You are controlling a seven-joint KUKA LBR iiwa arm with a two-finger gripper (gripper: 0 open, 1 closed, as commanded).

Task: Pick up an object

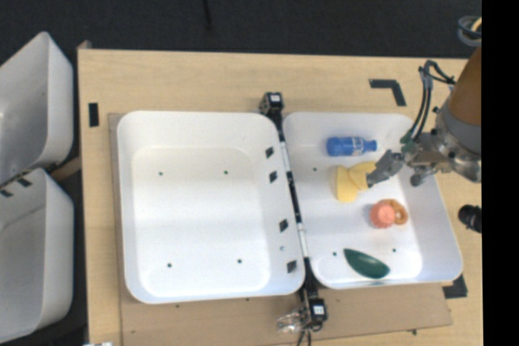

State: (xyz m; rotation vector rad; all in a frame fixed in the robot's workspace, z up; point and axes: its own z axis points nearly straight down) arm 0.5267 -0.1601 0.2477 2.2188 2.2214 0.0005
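The right bin (430, 255) holds a blue bottle (350, 146) lying on its side, a yellow piece (351, 184), a pink and orange toy (388, 214) and a dark green object (366, 263). My gripper (402, 172) hangs over the bin's right part, open, with nothing between its fingers. Its left finger (384, 168) reaches toward the yellow piece's right tip; whether it touches is unclear. The pink toy lies just below the gripper, and the blue bottle is up and to its left.
The left bin (203, 207) sits beside the right one, with a black-clipped divider (288, 190) between them. White containers (32, 174) stand off the bench's left edge. The arm's grey and orange wrist (462, 113) rises at the right.
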